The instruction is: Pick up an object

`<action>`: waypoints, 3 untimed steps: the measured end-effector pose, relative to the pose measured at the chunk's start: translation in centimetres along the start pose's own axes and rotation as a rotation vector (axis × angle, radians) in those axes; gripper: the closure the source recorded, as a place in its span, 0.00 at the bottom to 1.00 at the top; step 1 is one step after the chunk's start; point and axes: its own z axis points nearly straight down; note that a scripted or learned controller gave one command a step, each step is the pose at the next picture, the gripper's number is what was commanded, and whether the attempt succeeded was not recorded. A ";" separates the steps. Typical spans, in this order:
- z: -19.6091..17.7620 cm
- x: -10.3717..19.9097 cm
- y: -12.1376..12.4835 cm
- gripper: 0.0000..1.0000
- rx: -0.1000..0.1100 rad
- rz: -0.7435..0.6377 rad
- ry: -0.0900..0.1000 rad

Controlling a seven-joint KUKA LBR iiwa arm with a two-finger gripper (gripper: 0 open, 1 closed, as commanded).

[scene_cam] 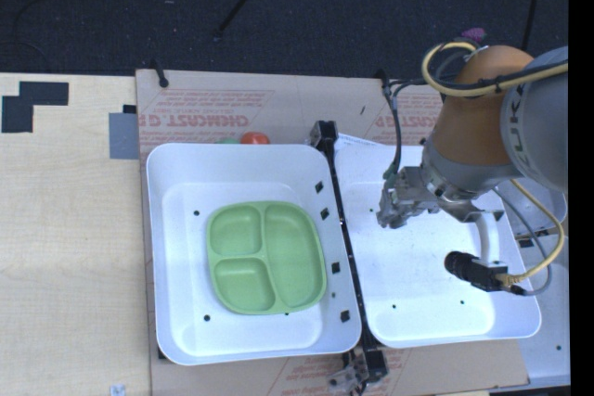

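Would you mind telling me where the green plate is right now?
The green plate lies flat in the middle of the left bin, left of the divider between the bins, well away from the gripper over the right bin.

Two white bins side by side on the bench (65,227); left bin (176,311) holds a green three-compartment plate (267,257), lying flat near centre; arm (483,121) reaches in from right over right bin (436,315); hand (394,210) low over that bin's upper left part; small red object (254,139) just behind left bin's far rim.
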 end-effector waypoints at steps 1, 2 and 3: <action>-0.7 5.8 0.8 1.00 -0.001 0.000 -0.001; -0.8 10.8 3.6 1.00 -0.003 0.001 -0.001; -1.7 15.4 4.7 1.00 -0.002 0.001 -0.001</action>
